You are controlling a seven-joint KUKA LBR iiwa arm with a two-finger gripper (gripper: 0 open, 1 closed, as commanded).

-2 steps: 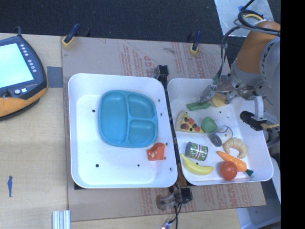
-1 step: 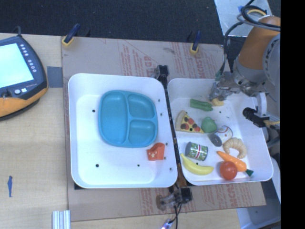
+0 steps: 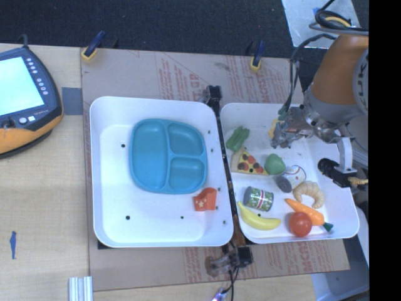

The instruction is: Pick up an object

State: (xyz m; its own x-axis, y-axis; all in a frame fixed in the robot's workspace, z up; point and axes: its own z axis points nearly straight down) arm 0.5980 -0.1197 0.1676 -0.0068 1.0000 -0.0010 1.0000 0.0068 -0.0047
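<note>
- Hand (image 3: 287,132) low in right bin (image 3: 351,215), upper right of frame; can't tell its state.
- Toys lie below it: pizza slice (image 3: 247,162), can (image 3: 258,199), banana (image 3: 258,219), tomato (image 3: 300,224).
- Nothing lifted yet; grasp & lift left.

I've got one cam, fixed above the bench (image 3: 50,231), looking down at a slant. It sits far enough back to take in both white bins whole w/ bench margin round them: left bin (image 3: 100,168) at approx 9 o'clock of frame centre, right bin (image 3: 341,227) at approx 3 to 4 o'clock. The far bench edge and dark floor (image 3: 156,11) run across 12 o'clock, so the cam faces away from the near edge at 6. The arm (image 3: 338,74) comes in at 2 o'clock. A tablet (image 3: 19,99) sits at 10 o'clock, cut by the frame edge.
</note>
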